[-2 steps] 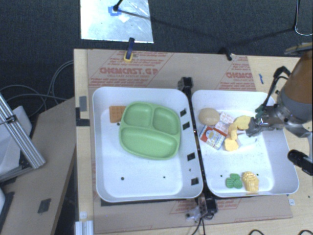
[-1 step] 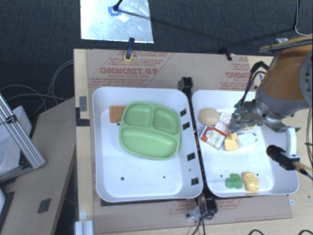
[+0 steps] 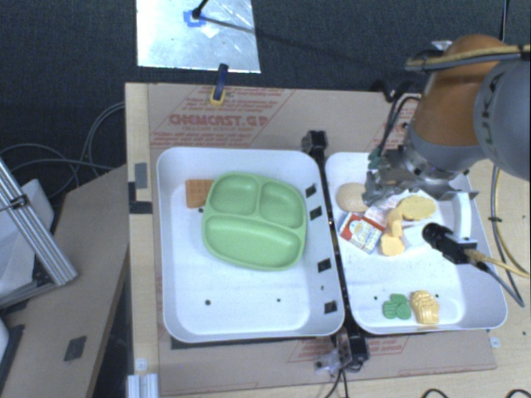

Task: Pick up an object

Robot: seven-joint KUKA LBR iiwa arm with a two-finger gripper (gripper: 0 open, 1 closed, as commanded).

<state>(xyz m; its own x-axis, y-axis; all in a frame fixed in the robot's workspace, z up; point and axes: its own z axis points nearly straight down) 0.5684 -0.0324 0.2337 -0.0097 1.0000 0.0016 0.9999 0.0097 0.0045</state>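
My gripper (image 3: 377, 193) hangs low in the right bin (image 3: 477, 301), at its upper left part. Just left of it lies a round beige food item (image 3: 349, 196). A red and white packet (image 3: 362, 232) sits directly below the gripper, close to it. Yellow food pieces (image 3: 416, 208) lie to the gripper's right, with another yellow piece (image 3: 392, 244) beside the packet. Nothing shows as lifted. Near the bin's front lie a small green item (image 3: 397, 308) and a yellow ridged item (image 3: 425, 307).
The left bin (image 3: 241, 320) holds a green divided plate (image 3: 253, 220) with an orange cracker-like square (image 3: 197, 192) at its left edge. A black divider (image 3: 328, 222) runs between the two bins. Bare white floor lies in the front half of the left bin.
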